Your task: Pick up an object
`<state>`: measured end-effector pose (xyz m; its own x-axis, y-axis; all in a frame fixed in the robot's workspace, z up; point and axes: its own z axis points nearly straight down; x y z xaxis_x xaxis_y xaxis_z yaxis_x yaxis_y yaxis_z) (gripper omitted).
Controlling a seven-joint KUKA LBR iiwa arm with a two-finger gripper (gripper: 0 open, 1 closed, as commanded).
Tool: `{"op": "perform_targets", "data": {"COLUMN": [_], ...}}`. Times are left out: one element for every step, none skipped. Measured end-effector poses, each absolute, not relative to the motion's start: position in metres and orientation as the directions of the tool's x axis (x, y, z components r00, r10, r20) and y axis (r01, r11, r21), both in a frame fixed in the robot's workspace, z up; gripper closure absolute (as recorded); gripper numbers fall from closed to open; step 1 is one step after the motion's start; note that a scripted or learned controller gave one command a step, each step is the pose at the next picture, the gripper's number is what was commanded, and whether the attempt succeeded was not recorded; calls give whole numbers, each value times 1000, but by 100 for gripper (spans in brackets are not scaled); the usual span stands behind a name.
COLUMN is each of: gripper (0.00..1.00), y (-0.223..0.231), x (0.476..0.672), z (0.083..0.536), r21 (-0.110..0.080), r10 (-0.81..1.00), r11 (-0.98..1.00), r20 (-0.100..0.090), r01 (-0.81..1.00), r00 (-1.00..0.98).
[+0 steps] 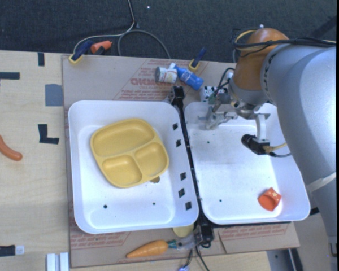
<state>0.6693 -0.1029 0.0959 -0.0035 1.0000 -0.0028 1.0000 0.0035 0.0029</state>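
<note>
**Mia:** Camera view looks down on both white bins. See the gripper (214, 114)? It sits at the far end of the right bin (237, 168), close to the wall between the two bins.

**Ben:** Is it holding something?

**Mia:** I cannot tell if it is clenched or let go. The metal bits are small and blurry from here, and I see no thing in them.

**Ben:** So what can it pick up?

**Mia:** Only one thing lies in that bin, I think. It is a small orange block (269, 199), well away from the gripper, toward the near corner and off to the arm's side.

**Ben:** What could go wrong?

**Mia:** The gripper is over bare white floor. If it goes down right there, it grabs nothing. Also, the block sits close to the bin's edge. A finger could land on the rim, or push the block into the corner instead of going around it.

**Ben:** And the other bin?

**Mia:** On the other side of the wall from the gripper, the left bin (87, 208) holds a yellow plate (129, 151) with three parts. It is wide and flat, so it looks hard to pinch. The fingers may just slide off.

**Ben:** So the block is the best try?

**Mia:** I guess so, if it goes slow near that edge.
</note>
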Motion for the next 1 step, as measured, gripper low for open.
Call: {"op": "perform_targets", "data": {"gripper": [0], "y": [-103], "x": [669], "z": [96], "r21": [3], "r10": [1000], "r11": [4], "r20": [-3], "r01": [1000], "r00": [-4]}}
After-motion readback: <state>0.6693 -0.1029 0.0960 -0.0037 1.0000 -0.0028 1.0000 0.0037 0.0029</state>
